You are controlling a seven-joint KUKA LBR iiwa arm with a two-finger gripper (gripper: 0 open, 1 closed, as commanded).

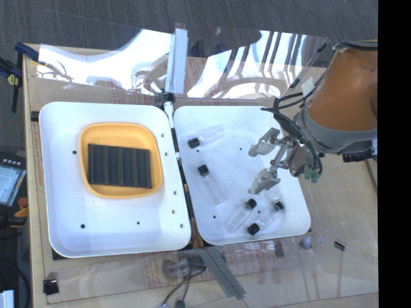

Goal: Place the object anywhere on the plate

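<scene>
A yellow plate (119,160) with a dark ribbed centre lies in the left bin (64,223). Several clear vials with black caps lie in the right bin (218,236): one near the top left (201,138), one in the middle left (209,178), and a cluster (252,217) near the front right. My gripper (262,165) hangs over the right half of the right bin, above the cluster, open with its two grey fingers spread apart and nothing between them.
A central ridge (178,172) divides the two bins. A clear reflective panel (192,63) stands behind them. The arm's orange band (343,88) fills the upper right. Cables and a small device (9,185) sit off the bench's left edge.
</scene>
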